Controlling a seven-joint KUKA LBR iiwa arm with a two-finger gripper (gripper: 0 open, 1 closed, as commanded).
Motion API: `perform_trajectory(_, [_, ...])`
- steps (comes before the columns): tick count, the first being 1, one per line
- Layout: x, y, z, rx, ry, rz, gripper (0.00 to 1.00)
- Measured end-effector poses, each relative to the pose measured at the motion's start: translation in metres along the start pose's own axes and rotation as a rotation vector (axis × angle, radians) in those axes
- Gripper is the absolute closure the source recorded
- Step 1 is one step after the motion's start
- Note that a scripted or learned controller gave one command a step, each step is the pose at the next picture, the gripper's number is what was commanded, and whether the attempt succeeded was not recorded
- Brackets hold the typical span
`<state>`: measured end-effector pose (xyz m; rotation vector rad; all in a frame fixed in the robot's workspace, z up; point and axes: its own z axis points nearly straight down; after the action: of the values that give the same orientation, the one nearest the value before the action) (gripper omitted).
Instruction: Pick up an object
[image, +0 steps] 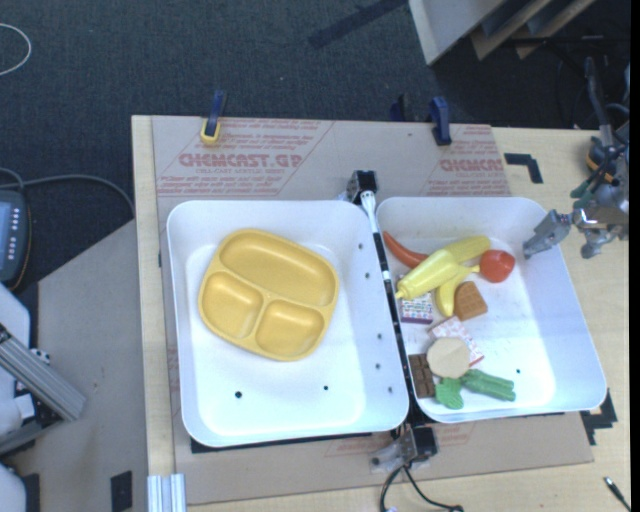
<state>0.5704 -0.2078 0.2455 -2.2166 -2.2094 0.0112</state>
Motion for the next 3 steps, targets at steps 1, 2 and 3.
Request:
perform_trajectory(1, [0.000,0.002,-0.008,-0.013,-0.004,-0.003,0.00])
perform_trajectory(2, [-0.002,0.008,0.036,-0.009,-0.002,-0.004,0.00])
perform_trajectory(3, [0.006,0.011,0.097,-0.008,-0.001,-0.005,0.00])
